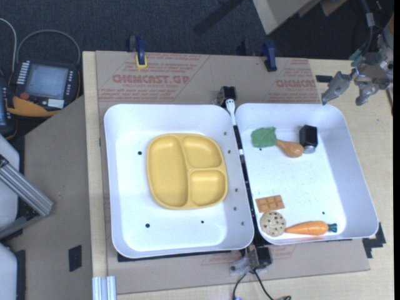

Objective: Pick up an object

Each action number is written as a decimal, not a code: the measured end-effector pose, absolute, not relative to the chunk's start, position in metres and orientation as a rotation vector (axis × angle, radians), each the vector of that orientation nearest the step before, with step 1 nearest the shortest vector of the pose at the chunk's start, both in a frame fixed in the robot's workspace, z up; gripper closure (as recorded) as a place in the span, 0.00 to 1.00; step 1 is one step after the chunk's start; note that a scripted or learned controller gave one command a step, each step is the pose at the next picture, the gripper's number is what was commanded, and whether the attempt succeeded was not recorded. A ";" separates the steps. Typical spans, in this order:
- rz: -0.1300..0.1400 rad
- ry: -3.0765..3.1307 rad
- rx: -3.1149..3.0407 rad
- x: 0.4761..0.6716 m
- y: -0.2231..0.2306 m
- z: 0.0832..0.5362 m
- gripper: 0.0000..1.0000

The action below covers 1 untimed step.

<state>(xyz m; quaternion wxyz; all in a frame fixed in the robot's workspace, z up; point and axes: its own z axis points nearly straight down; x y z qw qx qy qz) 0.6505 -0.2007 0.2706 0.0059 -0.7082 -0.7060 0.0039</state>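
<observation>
Above the right bin's [350, 167] far corner the gripper [349, 91] hovers, fingers spread and empty, likely staged before descending. Carrot [307, 228], cookie [272, 223] and cracker [270, 202] sit clustered at the near edge.

Brown cardboard sheet [187, 74] covers bench, red print along far edge. 2 blue clamps [139, 47] pin that far edge. Beyond sheet: dark blue-grey carpet floor [125, 8]. Left of sheet: handheld control pendant [44, 83] with screen, looped black cable. Lower left of sheet: aluminium rail [22, 186], slanted.
</observation>
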 end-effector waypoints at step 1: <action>0.001 -2.222 -2.221 0.653 -0.200 0.279 0.00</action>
